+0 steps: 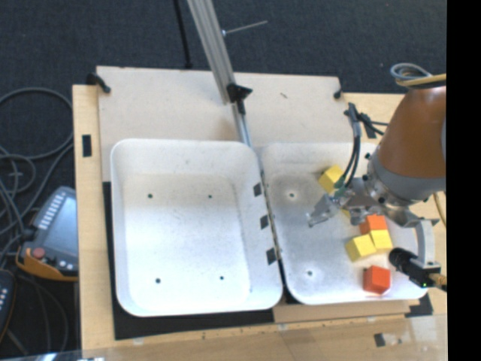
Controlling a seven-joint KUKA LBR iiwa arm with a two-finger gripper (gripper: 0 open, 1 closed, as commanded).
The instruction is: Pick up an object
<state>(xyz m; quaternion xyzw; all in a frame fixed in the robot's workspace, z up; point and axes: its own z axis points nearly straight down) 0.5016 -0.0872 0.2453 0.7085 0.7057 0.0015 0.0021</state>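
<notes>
While the arm (pixel 415 138) leans in over the right bin (pixel 301 277), the step in hand looks like settling on one block and lining up above it, and that bin serves as the landmark for everything below. Beside it, across the shared divider, sits the left bin (pixel 184 224), which plays no part in a grasp. The gripper (pixel 323 210) hangs low over the middle of the right bin's floor, its metal fingers pointing toward the divider; whether they are spread or closed I cannot tell, and nothing is visibly between them.

All the candidate objects lie in the far half of the right bin, away from the divider. Two yellow blocks (pixel 369 244) sit touching each other near the bin's front corner on that side, with an orange block (pixel 374 223) just behind them, partly under the wrist. A red-orange block (pixel 377 279) rests alone close to the front rim. A single yellow block (pixel 331 177) lies toward the back, just beside the gripper.

Judged from this layout, the lone yellow block at the back or the red-orange one at the front is the better target: each stands apart from its neighbours, so fingers can drop either side without nudging another piece. The clustered pair risks a jam. Centring squarely over the chosen block before descending matters most.
</notes>
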